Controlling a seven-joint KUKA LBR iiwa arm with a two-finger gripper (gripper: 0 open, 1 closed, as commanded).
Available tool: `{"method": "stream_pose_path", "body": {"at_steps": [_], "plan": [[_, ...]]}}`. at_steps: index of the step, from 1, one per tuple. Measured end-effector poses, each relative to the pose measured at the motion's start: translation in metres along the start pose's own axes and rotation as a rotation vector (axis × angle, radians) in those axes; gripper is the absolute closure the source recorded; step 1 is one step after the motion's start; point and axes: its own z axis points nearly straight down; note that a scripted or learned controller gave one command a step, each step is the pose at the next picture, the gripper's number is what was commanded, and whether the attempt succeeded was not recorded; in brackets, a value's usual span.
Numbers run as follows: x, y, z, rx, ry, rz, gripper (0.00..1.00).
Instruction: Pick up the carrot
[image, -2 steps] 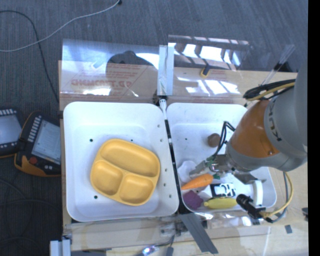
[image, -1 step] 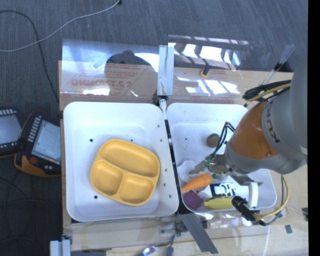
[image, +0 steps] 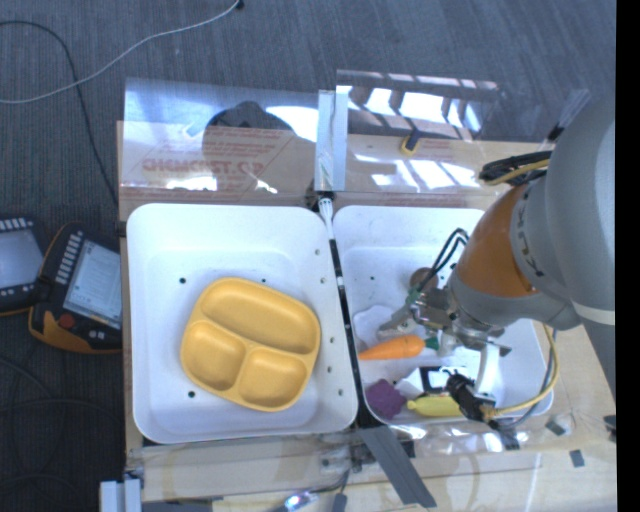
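Note:
The orange carrot (image: 390, 348) lies on its side in the right bin (image: 380, 250), close to that bin's left wall. My gripper (image: 424, 322) hangs low over the bin, just above and to the right of the carrot's thick end. The grey arm with its orange band covers the bin's right half. I cannot make out whether the gripper touches the carrot.
A purple toy vegetable (image: 383, 398) and a yellow one (image: 432, 405) lie at the right bin's front edge, just below the carrot. The left bin (image: 160, 240) holds a yellow divided plate (image: 250, 342). A handheld controller (image: 75, 290) sits on the floor at the left.

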Motion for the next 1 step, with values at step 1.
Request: {"method": "stream_pose_path", "body": {"at_steps": [1], "plan": [[0.0011,0.0025,-0.011,-0.006,0.0,-0.001,1.0]]}}
